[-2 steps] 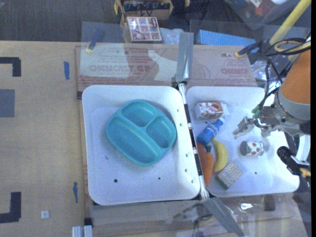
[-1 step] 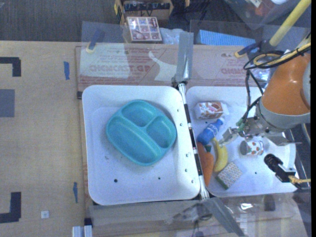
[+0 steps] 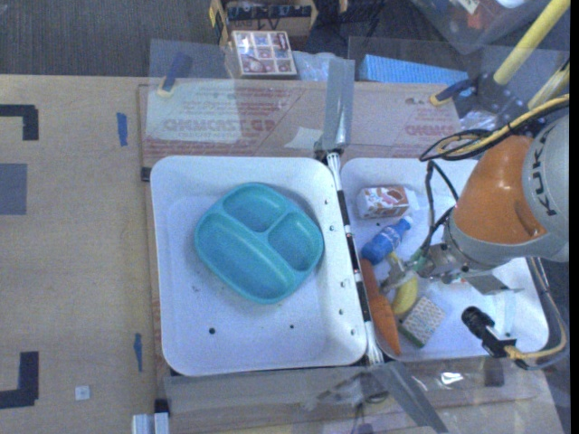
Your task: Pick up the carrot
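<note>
One carrot (image 3: 381, 307) lies along the right bin's (image 3: 534, 328) left wall — long axis front-to-back, just left of my gripper (image 3: 423, 268), whose opening I cannot tell.

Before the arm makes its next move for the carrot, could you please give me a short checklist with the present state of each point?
1. Carrot in view: ok, it lies along the left wall of the right bin.
2. Carrot free of neighbours: not ok, a banana and a sponge lie close beside it.
3. Gripper above the carrot: not ok, it is to the right, over the banana.
4. Carrot held: not ok.
5. Fingers open: cannot tell.
6. Blue plate out of the way: ok, it sits in the left bin.
</note>
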